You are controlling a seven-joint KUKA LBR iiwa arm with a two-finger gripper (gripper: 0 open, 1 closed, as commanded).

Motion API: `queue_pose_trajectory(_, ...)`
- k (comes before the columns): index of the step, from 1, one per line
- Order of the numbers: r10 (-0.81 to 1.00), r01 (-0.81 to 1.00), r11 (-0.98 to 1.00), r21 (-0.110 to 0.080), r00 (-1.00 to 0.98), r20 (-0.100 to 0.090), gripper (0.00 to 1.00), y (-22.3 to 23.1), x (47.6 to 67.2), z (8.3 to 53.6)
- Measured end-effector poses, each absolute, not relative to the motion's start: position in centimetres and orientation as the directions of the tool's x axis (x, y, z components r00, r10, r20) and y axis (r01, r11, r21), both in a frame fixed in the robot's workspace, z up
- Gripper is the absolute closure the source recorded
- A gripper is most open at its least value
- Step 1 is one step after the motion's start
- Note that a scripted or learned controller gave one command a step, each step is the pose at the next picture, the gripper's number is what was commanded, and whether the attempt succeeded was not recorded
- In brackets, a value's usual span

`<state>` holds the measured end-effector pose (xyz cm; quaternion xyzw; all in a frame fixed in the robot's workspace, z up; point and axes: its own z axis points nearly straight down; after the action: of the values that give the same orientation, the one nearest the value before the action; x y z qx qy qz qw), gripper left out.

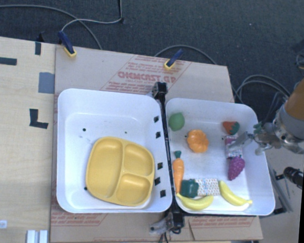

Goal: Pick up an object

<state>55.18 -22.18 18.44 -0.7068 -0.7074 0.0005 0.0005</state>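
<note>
Two toy bananas sit at the near rim of the right bin (266, 178): one banana (194, 202) along the front wall, a second banana (234, 195) toward the near right corner, both well nearer the camera than the gripper (240, 143). Between them, a small patterned packet (207, 186), touching a dark green toy (189, 188). Toy carrot (178, 169) lies along the divider side, far left of the gripper.

Gripper is low over the right bin's right half, arm (295, 112) reaching in over the bin's right wall. Cannot tell whether it is spread or pressed together; the metal parts blur against a pinkish object under them.

Directly nearer the camera than the gripper, just beside it: purple grape bunch (236, 167). Just beyond the gripper: red-orange toy with a green top (231, 127), possibly a strawberry or pepper. To the gripper's left, near: orange fruit (197, 141). Farther left and beyond: green round fruit (176, 121), close to the divider.

Left bin (79, 112) holds a yellow compartment plate (120, 170), well apart from the gripper, across the divider. Black clips (160, 90) join the two bins at the far end of the seam.

Both bins rest on a cardboard sheet (135, 75) on the bench (8, 132), held by two blue-and-yellow clamps (67, 44) at its far edge. Cables (97, 21) trail over the dark floor beyond.
</note>
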Motion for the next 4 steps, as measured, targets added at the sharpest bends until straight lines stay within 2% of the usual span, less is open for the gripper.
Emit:
queue_pose_trajectory(1, 1.0, 1.0, 0.005, 0.007, -0.005, 0.0, 0.0, -17.8, 66.7, 8.7)
queue_pose_trajectory(2, 1.0, 1.0, 0.002, 0.002, -0.002, 0.0, 0.0, -12.1, 61.7, 8.7)
queue_pose_trajectory(4, 1.0, 1.0, 0.0, 0.007, 0.0, -0.003, 0.0, -10.4, 55.5, 8.7)
